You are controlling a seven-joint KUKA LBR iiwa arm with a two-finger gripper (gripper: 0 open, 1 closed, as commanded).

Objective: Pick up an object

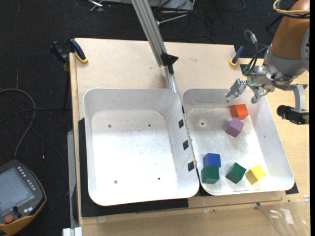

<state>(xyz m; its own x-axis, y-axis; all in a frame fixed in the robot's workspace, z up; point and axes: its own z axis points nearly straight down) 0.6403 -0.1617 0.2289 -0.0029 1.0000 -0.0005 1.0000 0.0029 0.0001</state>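
Gripper [244,90] fingers spread above orange cube [239,111]; right bin [278,146] also holds purple, blue, two green, yellow cubes.

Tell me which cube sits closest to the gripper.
The orange cube, at the far end of the right bin, just below the gripper. The purple cube is next; the blue, yellow and two green cubes lie along the near rim.

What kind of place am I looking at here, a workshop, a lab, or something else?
Most likely a robotics lab: a robot arm reaches over white bins holding coloured blocks, a teach pendant lies on the floor, and loose cables trail around the bench.
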